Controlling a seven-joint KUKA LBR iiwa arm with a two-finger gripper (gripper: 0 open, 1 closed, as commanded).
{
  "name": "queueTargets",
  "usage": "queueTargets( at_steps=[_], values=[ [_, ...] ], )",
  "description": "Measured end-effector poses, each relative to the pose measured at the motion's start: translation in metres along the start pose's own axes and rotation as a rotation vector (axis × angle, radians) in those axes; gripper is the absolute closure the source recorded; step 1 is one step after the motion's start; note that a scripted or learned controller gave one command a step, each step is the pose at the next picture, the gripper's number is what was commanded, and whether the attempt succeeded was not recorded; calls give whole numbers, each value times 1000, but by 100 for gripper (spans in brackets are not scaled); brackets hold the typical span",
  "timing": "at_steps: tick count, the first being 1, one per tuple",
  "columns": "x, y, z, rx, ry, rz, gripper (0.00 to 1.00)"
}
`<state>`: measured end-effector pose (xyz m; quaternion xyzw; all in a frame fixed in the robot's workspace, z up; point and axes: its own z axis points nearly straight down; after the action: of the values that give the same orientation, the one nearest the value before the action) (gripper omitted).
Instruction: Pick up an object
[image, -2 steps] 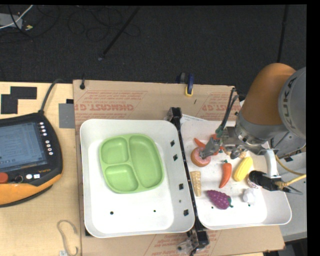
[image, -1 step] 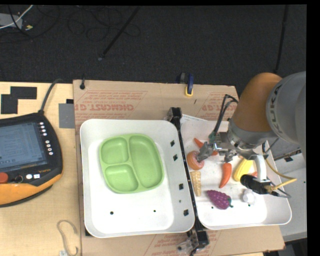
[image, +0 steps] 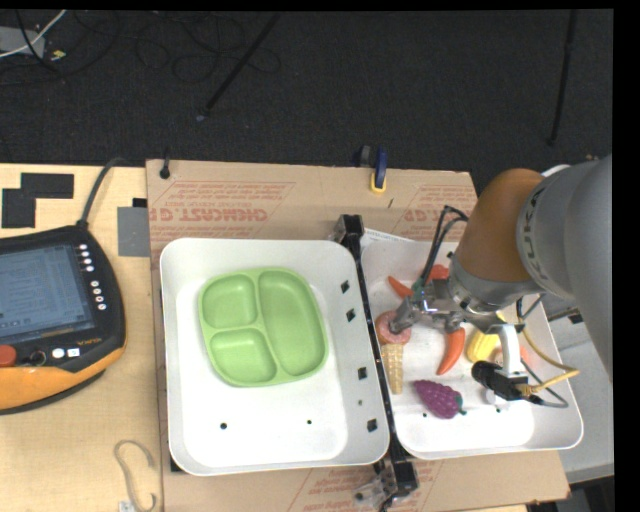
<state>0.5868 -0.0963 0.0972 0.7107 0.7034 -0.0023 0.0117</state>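
Purple grapes (image: 438, 398), light rigid plastic best pinched across the middle, lie at six o'clock from my claw (image: 432, 312), grip state unclear.

**Toy food piled in the right bin**

So the pickable stuff all sits in the right bin (image: 560, 435). There's an ice cream cone (image: 391, 352) lying flat along the left wall, pink scoop end up top, waffle tip pointing down. A purple grape bunch (image: 438, 397) lies just right of the cone's tip. An orange carrot (image: 452, 351) is tilted a bit above the grapes, with something yellow (image: 483, 346) right beside it. A red-orange pepper-ish piece (image: 402, 286) sits further up.
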Motion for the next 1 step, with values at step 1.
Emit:
queueTargets(
  at_steps=[1],
  values=[
    [4, -1, -10, 9, 15, 3, 100]
  ],
)
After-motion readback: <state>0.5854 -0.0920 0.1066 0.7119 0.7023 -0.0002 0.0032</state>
